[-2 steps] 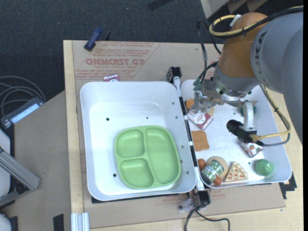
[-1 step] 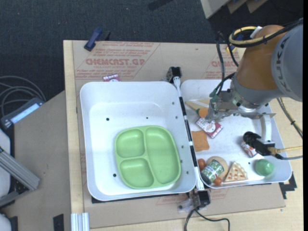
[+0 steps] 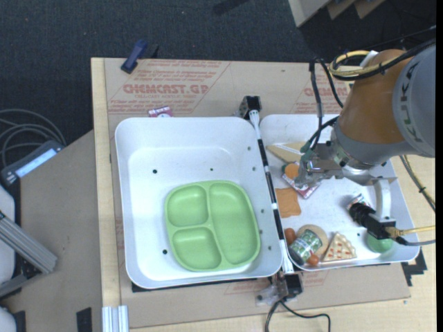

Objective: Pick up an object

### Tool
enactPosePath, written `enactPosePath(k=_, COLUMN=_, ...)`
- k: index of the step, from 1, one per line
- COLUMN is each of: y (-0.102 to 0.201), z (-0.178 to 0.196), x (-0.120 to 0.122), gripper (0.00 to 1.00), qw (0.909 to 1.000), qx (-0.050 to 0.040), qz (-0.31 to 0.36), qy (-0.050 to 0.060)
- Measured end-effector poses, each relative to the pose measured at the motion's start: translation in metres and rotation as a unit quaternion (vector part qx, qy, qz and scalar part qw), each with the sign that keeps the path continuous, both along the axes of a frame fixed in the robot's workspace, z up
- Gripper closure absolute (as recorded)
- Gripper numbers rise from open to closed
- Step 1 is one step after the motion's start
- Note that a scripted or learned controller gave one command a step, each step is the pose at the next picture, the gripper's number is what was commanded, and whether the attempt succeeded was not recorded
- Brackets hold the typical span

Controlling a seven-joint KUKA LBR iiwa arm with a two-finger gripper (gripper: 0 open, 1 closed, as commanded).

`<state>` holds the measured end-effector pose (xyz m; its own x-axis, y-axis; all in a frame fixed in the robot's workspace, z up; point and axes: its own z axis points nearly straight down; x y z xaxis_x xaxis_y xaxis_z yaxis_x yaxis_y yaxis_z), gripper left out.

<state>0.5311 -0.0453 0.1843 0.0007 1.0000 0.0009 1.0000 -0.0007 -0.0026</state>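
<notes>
Camera view: gripper (image 3: 309, 168) low in right bin (image 3: 273, 126), over small toy food near left wall. Can't tell how it is set. Landmark: green tray (image 3: 210, 225), smooth plastic, 3 pockets, in left bin (image 3: 138, 144). Right of tray: flat orange cracker (image 3: 287, 203), pizza slice (image 3: 338, 248), round can (image 3: 306, 244).

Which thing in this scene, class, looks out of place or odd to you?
A small blue object lies outside both bins, at the far left corner of the bench, away from the toy food in the right bin. The green divided plate sits square in the left bin; nothing looks spilled.
</notes>
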Motion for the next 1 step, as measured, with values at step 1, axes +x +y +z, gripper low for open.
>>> enactPosePath(k=1, y=0.0482, z=0.0483, x=-0.0074, gripper=1.0, qw=1.0, qx=-0.0003, qz=0.001, qy=-0.002)
